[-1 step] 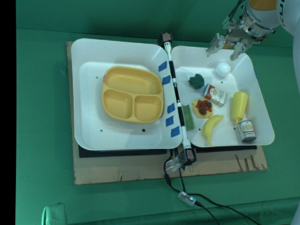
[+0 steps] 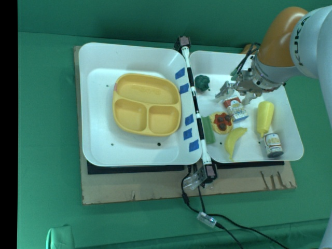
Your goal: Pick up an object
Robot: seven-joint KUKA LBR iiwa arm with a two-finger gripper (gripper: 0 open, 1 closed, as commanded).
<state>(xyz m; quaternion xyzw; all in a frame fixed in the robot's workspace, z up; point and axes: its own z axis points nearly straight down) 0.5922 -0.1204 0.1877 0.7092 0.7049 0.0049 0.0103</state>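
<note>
The end effector (image 2: 234, 91) hangs with fingers spread, empty, just above the small carton (image 2: 236, 109)

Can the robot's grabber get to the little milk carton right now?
Probably yes. The gripper hangs just above the small carton in the right bin, with nothing lying on top of it. The pizza slice sits close beside it, so it might get bumped.

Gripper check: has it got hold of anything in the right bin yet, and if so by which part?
Cannot be told. The gripper sits just above the small carton in the right bin, but the view shows nothing between its fingers.
</note>
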